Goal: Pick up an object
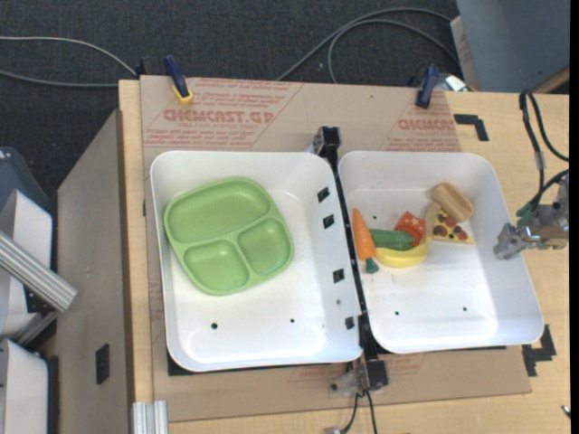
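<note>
Metal end effector (512, 240), grip state unclear, sits just right of the triangular toy pizza slice (449, 228).

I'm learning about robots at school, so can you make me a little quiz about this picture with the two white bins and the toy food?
1. True or false: the green divided plate lies in the left bin.
2. Which toy touches the divider side of the right bin? A) the carrot B) the pizza slice C) the bread roll
3. Fill in: the yellow banana lies just below the green ____.

Key:
1. True.
2. A. The carrot lies along the divider; the pizza slice and bread roll sit farther right, nearer the gripper at the bin's right rim.
3. Pepper, or a similar green vegetable.
</note>
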`<state>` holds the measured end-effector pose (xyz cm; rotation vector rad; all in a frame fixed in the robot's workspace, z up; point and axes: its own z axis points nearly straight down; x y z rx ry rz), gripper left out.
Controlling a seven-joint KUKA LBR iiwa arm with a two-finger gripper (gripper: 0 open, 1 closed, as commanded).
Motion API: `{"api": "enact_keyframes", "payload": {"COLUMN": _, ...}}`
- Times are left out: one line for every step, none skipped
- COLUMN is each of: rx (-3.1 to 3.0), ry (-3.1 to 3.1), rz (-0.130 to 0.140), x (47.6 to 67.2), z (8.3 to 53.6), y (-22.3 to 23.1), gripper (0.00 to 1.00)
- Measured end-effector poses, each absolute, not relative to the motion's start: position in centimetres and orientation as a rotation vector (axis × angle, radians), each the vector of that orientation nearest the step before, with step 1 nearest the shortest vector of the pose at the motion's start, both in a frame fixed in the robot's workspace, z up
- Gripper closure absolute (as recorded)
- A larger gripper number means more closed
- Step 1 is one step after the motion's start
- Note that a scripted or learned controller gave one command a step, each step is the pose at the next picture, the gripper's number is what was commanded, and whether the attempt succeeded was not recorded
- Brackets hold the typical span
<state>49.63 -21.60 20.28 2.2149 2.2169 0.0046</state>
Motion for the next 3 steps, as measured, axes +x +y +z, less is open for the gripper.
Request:
{"api": "enact_keyframes", "payload": {"rx": 2.215, "ry": 2.219, "rz": 0.004, "x": 49.8, "z": 24.3, "y": -21.6, "gripper": 1.0}}
{"api": "enact_keyframes", "payload": {"rx": 2.213, "ry": 2.227, "rz": 0.005, "x": 50.6, "z": 24.9, "y": -16.9, "gripper": 1.0}}
{"api": "enact_keyframes", "payload": {"rx": 2.217, "ry": 2.23, "rz": 0.001, "x": 51.0, "z": 24.3, "y": -12.6, "gripper": 1.0}}
